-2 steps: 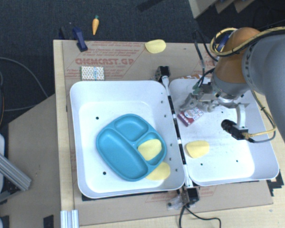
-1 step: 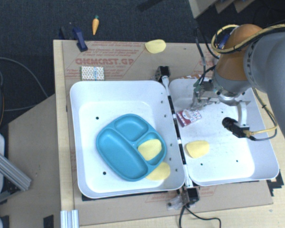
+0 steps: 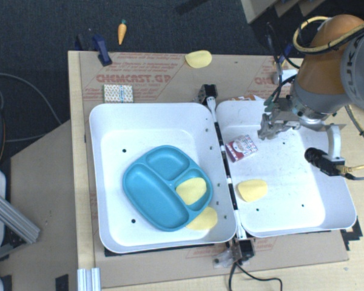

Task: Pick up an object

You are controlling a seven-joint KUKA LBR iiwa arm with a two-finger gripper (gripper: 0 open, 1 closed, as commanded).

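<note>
The small red-and-white packet (image 3: 241, 148) lies flat in the right bin (image 3: 327, 214), near its left wall, and looks like the likeliest target. The gripper (image 3: 270, 128) hangs just beside it, at about 2 o'clock from the packet, apparently above the floor. I'd judge this the approach step: nothing is between the fingers, and the packet sits untouched. The fingers look close together, with little gap showing from here, though the slant makes the exact spread hard to read. The next move would call for shifting toward 8 o'clock to centre over the packet, spreading the fingers enough to straddle it, then dropping; a thin flat packet may slide rather than lift.

At 6 o'clock from the packet a yellow piece (image 3: 252, 190) rests on the same floor. Across the divider, the left bin (image 3: 109, 138) carries a blue divided plate (image 3: 155, 190) with another yellow piece (image 3: 192, 190) in 1 of its compartments.
</note>
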